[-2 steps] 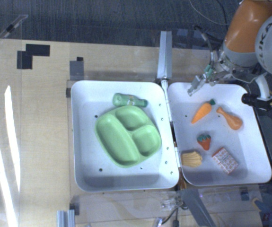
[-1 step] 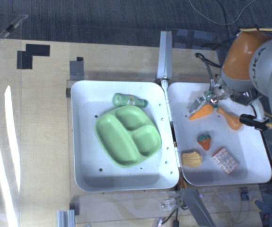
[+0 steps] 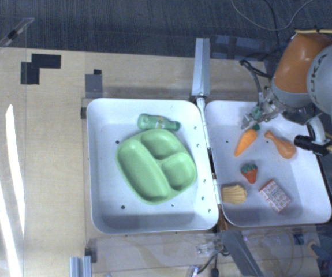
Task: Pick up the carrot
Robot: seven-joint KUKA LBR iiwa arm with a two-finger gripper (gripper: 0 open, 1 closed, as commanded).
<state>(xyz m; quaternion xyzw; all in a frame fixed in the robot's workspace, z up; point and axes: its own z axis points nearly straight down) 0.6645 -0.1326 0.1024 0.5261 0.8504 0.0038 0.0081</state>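
Camera view places the gripper (image 3: 259, 113) at the far side of the right-hand bin (image 3: 321, 212), with the grey arm (image 3: 327, 79) and its orange band reaching in from the right. Whether the fingers are open or shut cannot be told: they are small, partly covered by the wrist, and mixed with a green tuft. Nothing can be confirmed as held.

The carrot (image 3: 246, 141) is found just below the fingers, lying flat on the bin floor, its leafy end pointing up toward them and its tip pointing away toward the bin's near-left. The green top seems to be touching the fingertips or just beside them; which cannot be settled.

Several risks are judged likely. If the fingers are closed on the leafy top alone, the carrot could slip out or swing as it is lifted. If the descent is made slightly off the carrot's body, the tapered shape may be squeezed sideways and skid across the smooth floor. The orange gourd-like piece (image 3: 280, 145), lying just to the right of the carrot and below the fingers, might be nudged or caught instead. The bin's far wall, close behind the fingers, leaves little room for correction. The strawberry (image 3: 248, 172), the yellow shell-like piece (image 3: 234, 194) and the patterned block (image 3: 274, 195) lie further below and are less likely to be disturbed.
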